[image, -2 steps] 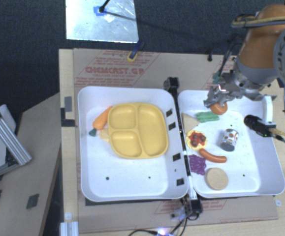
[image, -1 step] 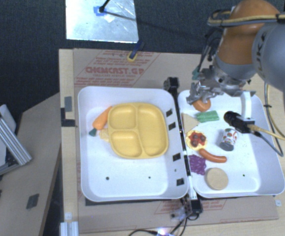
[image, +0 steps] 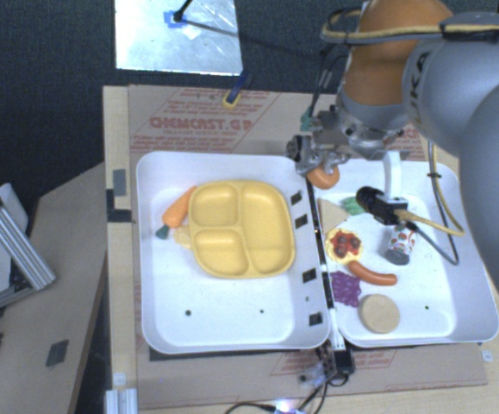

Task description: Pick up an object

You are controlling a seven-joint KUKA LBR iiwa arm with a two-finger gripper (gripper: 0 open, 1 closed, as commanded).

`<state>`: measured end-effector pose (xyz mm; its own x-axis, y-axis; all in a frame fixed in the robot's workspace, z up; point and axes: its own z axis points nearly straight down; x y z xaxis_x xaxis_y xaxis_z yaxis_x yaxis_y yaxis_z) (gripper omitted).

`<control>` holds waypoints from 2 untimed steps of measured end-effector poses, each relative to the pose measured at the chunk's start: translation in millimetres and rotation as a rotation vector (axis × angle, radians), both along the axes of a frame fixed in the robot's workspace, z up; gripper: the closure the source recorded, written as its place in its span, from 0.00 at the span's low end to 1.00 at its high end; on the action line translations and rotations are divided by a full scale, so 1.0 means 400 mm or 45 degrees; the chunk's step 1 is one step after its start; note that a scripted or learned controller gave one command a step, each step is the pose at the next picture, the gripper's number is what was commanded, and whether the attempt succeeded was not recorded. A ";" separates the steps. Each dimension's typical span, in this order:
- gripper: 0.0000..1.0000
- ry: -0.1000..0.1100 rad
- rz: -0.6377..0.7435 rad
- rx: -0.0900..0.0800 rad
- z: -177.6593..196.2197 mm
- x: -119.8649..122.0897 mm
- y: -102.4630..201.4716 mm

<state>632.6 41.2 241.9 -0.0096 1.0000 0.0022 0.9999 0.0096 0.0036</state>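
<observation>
Crosswise, orange sausage (image: pixel 324 178) beneath jaws (image: pixel 320 164)

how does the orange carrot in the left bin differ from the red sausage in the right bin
The orange carrot has a green end and tapers; the red sausage is one colour and evenly thick. The carrot lies on a diagonal, tucked against the yellow divided plate; the sausage lies nearly level, apart from the plate, between the purple grapes and a tan round cookie. Both are slim toy foods lying flat.

Bulky grey arm (image: pixel 469 84) with rounded casing, glossy orange band (image: pixel 396 46) above the wrist, yellow and black cables looping around it, metallic tool (image: pixel 318 155) below
</observation>
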 end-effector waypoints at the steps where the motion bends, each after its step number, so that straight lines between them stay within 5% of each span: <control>1: 1.00 0.001 -0.002 -0.002 -0.021 0.018 0.083; 2: 1.00 0.001 -0.006 -0.003 -0.021 0.031 0.090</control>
<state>645.0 77.1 233.6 -0.0050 1.0000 0.0001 1.0000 0.0050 0.0031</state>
